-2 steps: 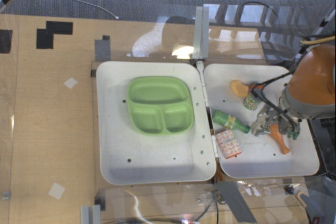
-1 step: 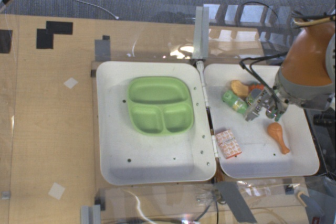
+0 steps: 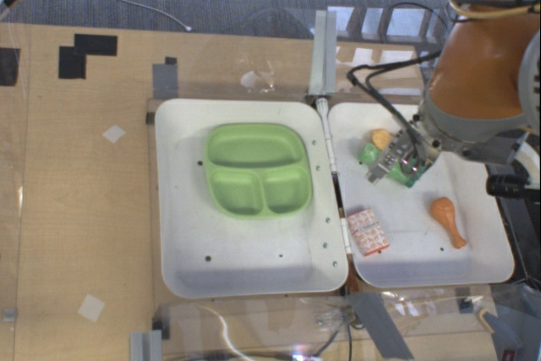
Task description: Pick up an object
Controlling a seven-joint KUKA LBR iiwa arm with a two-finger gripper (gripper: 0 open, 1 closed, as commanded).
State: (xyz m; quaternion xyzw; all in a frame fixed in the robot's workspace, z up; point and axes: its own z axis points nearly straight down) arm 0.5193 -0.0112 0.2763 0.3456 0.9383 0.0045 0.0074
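The gripper (image 3: 390, 166) is hanging low in the right bin (image 3: 482, 266), reaching in from that bin's right side under the grey and orange arm (image 3: 482, 72). Whether its fingers are parted or closed, and whether anything is sitting between them, cannot be told; the tips are blurring into green and metal parts. A green object (image 3: 369, 154) is lying just beside the tip on its left, and a small yellow-orange object (image 3: 381, 137) is sitting just above and left of it, both near the divider (image 3: 331, 173) between the bins. Below and left of the tool, a red-and-white patterned packet (image 3: 368, 232) is resting close to the bin's left edge. Below and right, an orange drumstick-shaped toy (image 3: 448, 221) is lying apart from the rest, with bare white floor between it and the tool. Well to the left, in the left bin (image 3: 182, 258), a green divided tray (image 3: 257, 170) is lying with open floor around it.
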